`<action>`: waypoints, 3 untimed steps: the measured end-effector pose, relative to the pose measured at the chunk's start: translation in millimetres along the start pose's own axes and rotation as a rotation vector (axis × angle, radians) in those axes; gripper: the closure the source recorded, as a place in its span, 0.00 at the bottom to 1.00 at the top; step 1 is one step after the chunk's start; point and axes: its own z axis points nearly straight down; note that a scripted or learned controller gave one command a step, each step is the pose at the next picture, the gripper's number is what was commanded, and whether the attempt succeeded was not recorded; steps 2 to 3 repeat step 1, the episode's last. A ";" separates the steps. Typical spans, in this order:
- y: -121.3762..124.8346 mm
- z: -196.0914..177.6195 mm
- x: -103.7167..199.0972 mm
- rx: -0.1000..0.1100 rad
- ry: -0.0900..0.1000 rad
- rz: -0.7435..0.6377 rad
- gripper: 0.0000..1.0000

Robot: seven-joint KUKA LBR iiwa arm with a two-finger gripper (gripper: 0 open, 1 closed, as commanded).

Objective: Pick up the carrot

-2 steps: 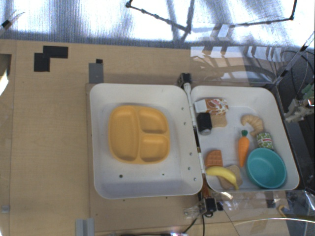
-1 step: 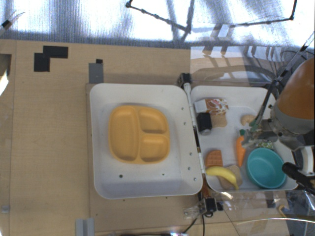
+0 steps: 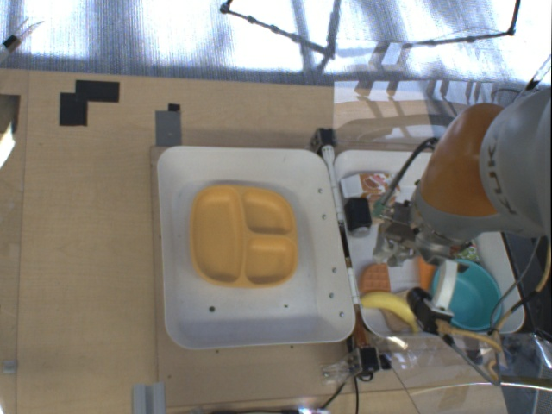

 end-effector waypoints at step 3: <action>4.5 -146.0 -41.4 -0.018 -0.007 -0.334 1.00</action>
